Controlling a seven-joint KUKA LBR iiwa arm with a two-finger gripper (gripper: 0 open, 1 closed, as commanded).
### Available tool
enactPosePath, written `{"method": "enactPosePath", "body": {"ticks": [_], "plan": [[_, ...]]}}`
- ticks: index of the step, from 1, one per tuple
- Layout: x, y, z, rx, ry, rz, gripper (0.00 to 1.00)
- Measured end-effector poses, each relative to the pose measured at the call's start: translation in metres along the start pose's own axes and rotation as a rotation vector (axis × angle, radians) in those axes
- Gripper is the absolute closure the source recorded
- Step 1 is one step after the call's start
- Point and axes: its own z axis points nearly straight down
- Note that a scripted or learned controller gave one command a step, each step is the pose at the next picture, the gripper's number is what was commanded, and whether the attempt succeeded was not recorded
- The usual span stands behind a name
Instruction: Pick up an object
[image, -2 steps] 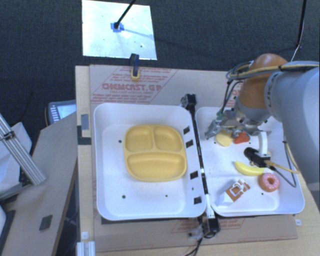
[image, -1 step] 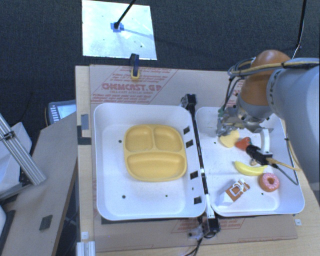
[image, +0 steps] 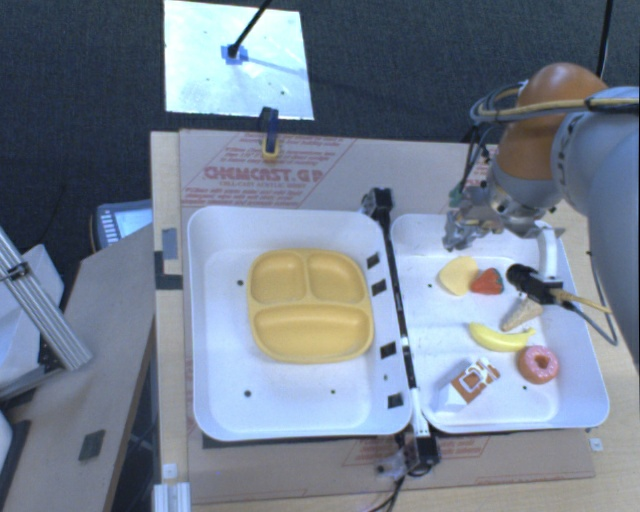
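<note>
Left bin (image: 215, 300): yellow divided tray (image: 305, 305), not target. Right bin (image: 580, 400): cheese wedge (image: 458, 276), strawberry (image: 488, 282), banana (image: 500, 338), donut (image: 539, 364). Gripper (image: 462, 236) hovers at bin's 11 o'clock, above cheese; grip state cannot tell. Approach step; next: descend onto cheese.

Yellow tray (image: 308, 305) left bin (image: 215, 330), pincer (image: 461, 235) over right bin (image: 580, 395)

Right bin (image: 575, 395) full of toy food, all lying flat. Pale yellow cheese wedge (image: 458, 275) at the far left, touching a red strawberry (image: 488, 282) on its right. Banana (image: 499, 337) curved near the middle, pink donut (image: 539, 365) just right of it. Small brown-and-white snack box (image: 472, 381) tilted, nearest corner-ish.
</note>
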Motion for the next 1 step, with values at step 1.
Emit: {"method": "enactPosePath", "body": {"ticks": [1], "plan": [[0.0048, 0.0033, -0.0639, -0.002, 0.0, -0.001, 1.0]]}}
